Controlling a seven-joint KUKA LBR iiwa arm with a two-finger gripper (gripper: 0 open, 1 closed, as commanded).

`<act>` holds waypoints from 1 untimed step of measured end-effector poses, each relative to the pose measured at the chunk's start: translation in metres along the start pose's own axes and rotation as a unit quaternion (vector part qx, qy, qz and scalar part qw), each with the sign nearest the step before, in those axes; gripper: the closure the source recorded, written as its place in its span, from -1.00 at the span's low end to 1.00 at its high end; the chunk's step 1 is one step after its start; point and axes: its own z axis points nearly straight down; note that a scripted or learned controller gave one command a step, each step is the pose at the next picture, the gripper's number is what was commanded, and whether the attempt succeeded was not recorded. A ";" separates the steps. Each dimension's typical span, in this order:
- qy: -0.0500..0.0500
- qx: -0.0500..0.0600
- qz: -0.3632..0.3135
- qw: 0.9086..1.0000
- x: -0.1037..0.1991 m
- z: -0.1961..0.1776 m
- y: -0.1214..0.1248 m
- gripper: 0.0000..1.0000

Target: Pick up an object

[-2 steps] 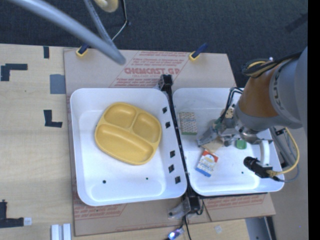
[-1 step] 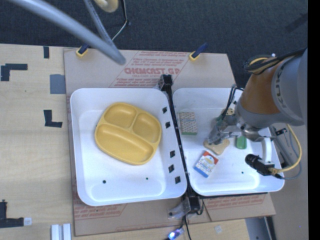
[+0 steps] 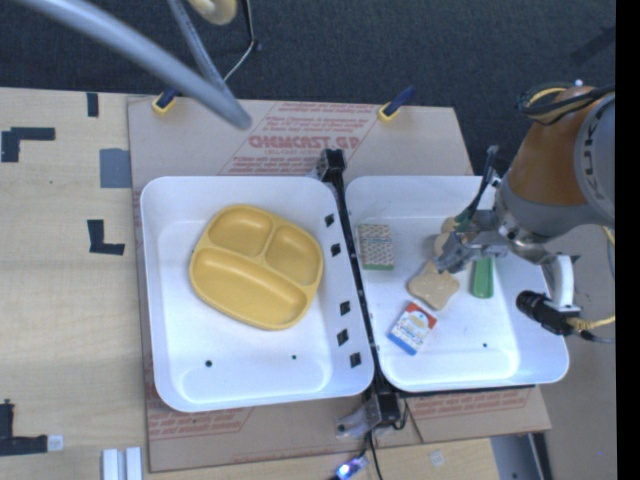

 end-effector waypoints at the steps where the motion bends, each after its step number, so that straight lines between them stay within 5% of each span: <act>1: 0.000 0.000 0.000 1.000 -0.004 -0.045 -0.004 1.00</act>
